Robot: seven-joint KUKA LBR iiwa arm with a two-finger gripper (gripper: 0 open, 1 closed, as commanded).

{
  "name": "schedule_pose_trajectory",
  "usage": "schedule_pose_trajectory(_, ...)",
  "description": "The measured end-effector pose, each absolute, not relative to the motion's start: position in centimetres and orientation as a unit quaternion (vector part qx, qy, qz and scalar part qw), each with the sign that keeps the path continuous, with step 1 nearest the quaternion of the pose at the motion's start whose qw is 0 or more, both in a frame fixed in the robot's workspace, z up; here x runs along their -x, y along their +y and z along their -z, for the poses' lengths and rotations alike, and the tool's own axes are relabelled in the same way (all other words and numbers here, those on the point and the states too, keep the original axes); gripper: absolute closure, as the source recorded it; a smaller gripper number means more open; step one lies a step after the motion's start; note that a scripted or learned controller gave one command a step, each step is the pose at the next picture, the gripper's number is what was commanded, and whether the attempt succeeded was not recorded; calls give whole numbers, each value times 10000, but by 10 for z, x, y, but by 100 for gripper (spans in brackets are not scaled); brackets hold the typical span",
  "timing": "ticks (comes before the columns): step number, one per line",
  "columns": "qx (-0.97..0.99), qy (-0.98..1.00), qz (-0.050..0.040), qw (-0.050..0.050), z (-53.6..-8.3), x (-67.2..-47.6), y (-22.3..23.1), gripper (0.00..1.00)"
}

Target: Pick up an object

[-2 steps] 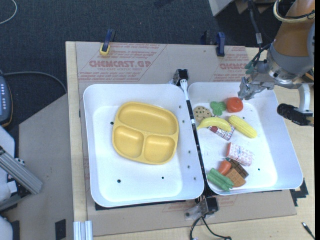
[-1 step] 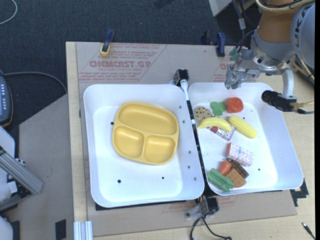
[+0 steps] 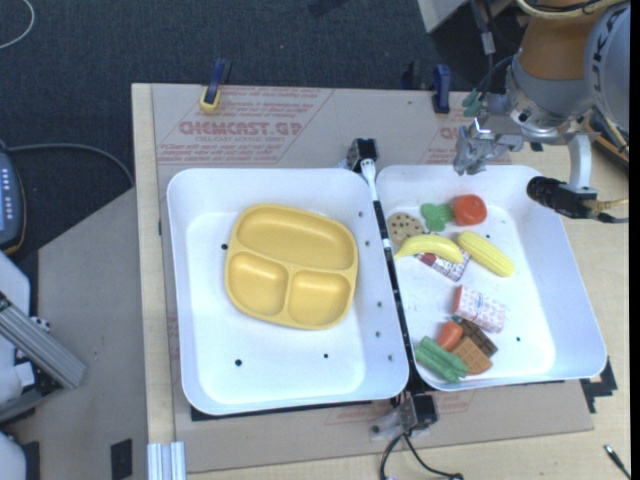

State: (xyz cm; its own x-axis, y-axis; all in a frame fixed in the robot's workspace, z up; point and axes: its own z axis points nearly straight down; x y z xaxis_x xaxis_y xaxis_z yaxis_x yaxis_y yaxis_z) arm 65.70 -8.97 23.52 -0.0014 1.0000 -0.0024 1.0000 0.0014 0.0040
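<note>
The claw point(image 3: 470, 160) hangs over the far rim of the right bin point(image 3: 575, 298), above and just behind the toy tomato point(image 3: 469, 209); whether its fingers are parted or closed cannot be told from this angle, and nothing shows between them. Above it rises the grey arm with its orange band point(image 3: 560, 43).

Below the claw, the right bin holds a cluster of play food: the tomato with a green piece point(image 3: 435, 215) beside it, a cookie point(image 3: 403, 227), a banana point(image 3: 431, 247) lying over a small red-labelled item point(image 3: 443, 265), a corn cob point(image 3: 486, 253), a pink-and-white packet point(image 3: 482, 309) whose print is too small to read, and — nearest the camera — a carrot point(image 3: 450, 335), a green pod point(image 3: 440, 359) and a brown block point(image 3: 477, 347).

The left bin point(image 3: 195, 268) carries a yellow divided plate point(image 3: 291, 265).

Both bins sit on a brown board point(image 3: 290, 128) printed in red with "CHEMCAST GP"; a yellow clamp point(image 3: 211, 95) and a blue clamp point(image 3: 440, 86) grip its far edge. Dark carpet point(image 3: 150, 28) lies beyond.
</note>
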Motion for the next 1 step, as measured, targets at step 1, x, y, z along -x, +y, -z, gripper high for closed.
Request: schedule_pose_trajectory(1,-7075,7067,14,-13,-215,-655,-96,100)
